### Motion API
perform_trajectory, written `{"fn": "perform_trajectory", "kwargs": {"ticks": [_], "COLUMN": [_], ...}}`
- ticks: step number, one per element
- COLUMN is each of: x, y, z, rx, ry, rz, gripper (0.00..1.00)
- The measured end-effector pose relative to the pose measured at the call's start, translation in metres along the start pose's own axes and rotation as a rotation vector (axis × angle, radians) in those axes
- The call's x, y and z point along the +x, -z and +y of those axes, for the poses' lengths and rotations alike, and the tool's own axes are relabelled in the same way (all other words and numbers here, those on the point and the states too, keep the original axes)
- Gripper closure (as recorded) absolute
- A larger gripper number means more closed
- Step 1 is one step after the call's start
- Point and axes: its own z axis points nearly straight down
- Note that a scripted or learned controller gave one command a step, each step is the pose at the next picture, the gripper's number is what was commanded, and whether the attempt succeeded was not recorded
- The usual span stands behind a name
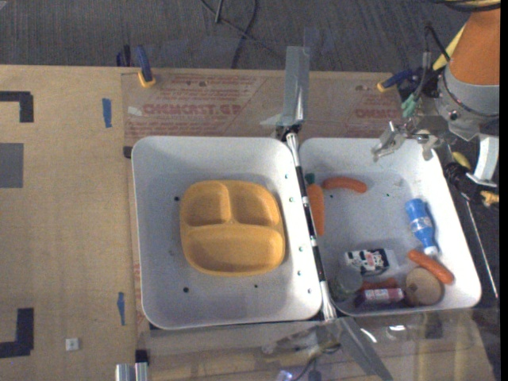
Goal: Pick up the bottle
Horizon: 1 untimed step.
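The bottle point(420, 225) is blue with a pale label. It lies on its side near the right wall of the right bin point(381, 205). My gripper point(406, 144) hangs over that bin's far right corner, well above and beyond the bottle. Its two metal fingers stand apart, open, with nothing between them. The grey arm with its orange band comes in from the upper right.
Also in the right bin: an orange sausage point(344, 185), a carrot point(317, 209) along the left wall, a black-and-white carton point(367, 259), a red item point(382, 295), a brown round thing point(424, 286) and another sausage point(431, 266). A yellow divided plate point(232, 227) lies in the left bin point(155, 213).
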Motion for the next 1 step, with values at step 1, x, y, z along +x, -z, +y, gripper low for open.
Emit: {"fn": "perform_trajectory", "kwargs": {"ticks": [1], "x": [-0.0173], "y": [-0.0197], "z": [-0.0527], "rx": [0.001], "ry": [-0.138], "rz": [0.001], "gripper": [0.0]}}
